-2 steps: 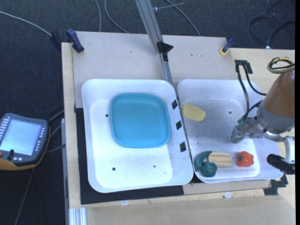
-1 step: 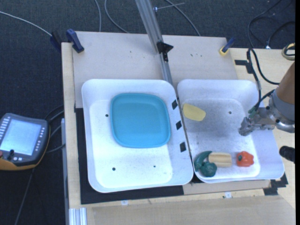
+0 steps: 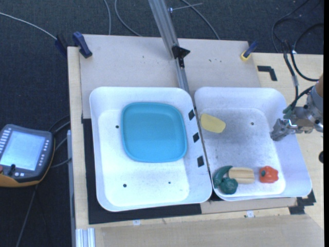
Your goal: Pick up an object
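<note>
The end effector sits at the right rim of the right bin, reaching in from the right edge of the scene, at about mid-depth of the bin. Its tip is small and grey against the white wall, and I cannot tell whether it is wide or narrow; nothing is visible in its grip.

Four candidates lie in that bin. Nearest to the end effector is the red pepper, which lies toward the near side and only slightly left of the tip, close to the bin's near right corner. Just left of it is the tan block, its long axis running left to right, and touching that block's left end is the dark green vegetable. The yellow piece lies well apart from these, at the far left of the bin beside the divider, roughly level in depth with the end effector but across the full width of the bin.

So the shortest move, by my judgement, is toward the near side, down to the red pepper. The left bin holds a blue plate, farther away still.
</note>
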Robot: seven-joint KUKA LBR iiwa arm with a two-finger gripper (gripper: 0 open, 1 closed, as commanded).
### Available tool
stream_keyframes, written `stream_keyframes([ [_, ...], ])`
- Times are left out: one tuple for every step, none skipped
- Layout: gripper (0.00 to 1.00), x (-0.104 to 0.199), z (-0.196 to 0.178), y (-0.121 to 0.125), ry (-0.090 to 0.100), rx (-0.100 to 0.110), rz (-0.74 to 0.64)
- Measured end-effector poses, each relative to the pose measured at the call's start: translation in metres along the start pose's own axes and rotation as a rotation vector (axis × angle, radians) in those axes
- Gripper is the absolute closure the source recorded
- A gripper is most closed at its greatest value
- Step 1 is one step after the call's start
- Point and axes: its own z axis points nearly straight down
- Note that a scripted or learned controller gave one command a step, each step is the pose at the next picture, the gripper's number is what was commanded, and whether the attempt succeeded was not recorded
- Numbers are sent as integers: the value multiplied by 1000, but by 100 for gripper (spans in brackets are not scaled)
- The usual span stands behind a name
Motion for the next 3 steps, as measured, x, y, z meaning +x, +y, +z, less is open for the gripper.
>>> stream_keyframes([
  [100, 56, 7, -4, 3, 6, -4],
  [100, 101, -5, -6, 2, 4, -4],
  [100, 151, 2, -5, 2, 5, -4],
])
